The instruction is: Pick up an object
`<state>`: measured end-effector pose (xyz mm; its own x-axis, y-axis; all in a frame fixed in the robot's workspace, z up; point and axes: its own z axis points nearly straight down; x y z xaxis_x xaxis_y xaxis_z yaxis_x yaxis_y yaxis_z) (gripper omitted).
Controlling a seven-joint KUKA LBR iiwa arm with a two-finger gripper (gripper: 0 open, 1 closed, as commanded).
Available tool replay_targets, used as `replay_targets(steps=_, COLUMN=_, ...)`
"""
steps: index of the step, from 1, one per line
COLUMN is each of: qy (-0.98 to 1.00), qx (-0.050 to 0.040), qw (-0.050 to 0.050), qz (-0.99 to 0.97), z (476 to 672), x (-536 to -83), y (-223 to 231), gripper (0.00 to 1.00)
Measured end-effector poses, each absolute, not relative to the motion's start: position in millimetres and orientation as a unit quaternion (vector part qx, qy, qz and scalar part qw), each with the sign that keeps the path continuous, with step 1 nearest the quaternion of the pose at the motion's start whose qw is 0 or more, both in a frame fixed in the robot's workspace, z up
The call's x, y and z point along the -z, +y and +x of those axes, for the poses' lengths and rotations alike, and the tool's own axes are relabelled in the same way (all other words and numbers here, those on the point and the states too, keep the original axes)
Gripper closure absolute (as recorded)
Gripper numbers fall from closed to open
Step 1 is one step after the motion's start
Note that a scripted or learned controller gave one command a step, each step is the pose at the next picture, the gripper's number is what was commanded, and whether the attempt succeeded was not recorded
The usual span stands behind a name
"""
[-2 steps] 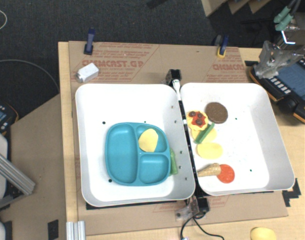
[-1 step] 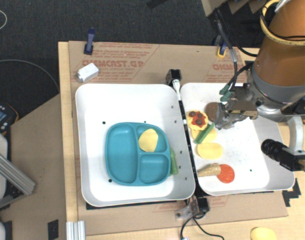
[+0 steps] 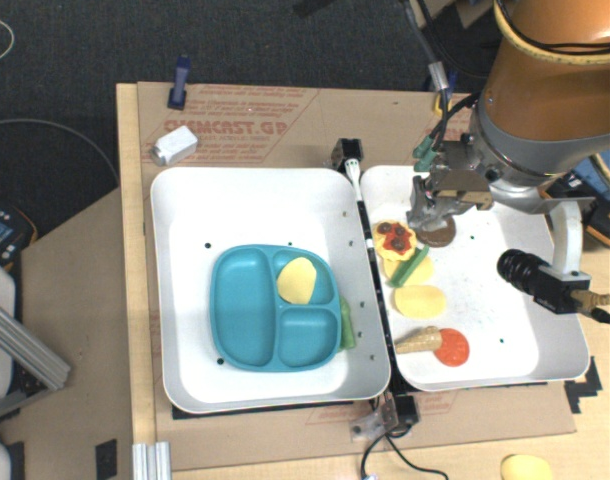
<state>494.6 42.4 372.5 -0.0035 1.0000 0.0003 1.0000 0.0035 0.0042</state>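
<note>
Locate the gripper (image 3: 430, 226) low over the rear left part of the right bin (image 3: 515, 333), below the grey wrist and orange band. You cannot tell from this view whether the tool is apart, together or clamped on anything. A brown rounded shape (image 3: 438, 235) shows directly under the tool; you cannot tell whether it is a separate item. Note the candidate objects in the right bin, all along its left side. The toy pizza slice (image 3: 393, 239), yellow with red and dark topping, lies just beside the gripper on its left. The green toy pod (image 3: 409, 266) lies at a slant, touching the slice's front edge. The yellow oval piece (image 3: 420, 300) lies just in front of the pod. The tan stick (image 3: 416, 343) and the orange-red round piece (image 3: 453, 348) touch each other near the front wall. In the left bin (image 3: 185, 228), observe the teal divided plate (image 3: 247, 308) with a yellow rounded piece (image 3: 297, 280) in its rear right compartment and a green strip (image 3: 346, 325) against its right edge.
</note>
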Motion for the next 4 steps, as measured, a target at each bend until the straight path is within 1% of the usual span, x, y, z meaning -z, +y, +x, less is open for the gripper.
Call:
replay_targets(steps=1, qy=0.708, qx=-0.0061, qw=0.005, qz=0.706, z=479.5, x=-484, y=42, gripper=1.00)
replay_targets(steps=2, qy=0.707, qx=0.0052, qw=-0.004, qz=0.707, z=478.2, x=-361, y=66, gripper=1.00)
replay_targets(steps=3, qy=0.707, qx=-0.0014, qw=0.001, qz=0.707, z=480.0, x=-378, y=65, gripper=1.00)
replay_targets(steps=4, qy=0.709, qx=-0.0057, qw=0.003, qz=0.705, z=479.8, x=-467, y=111, gripper=1.00)
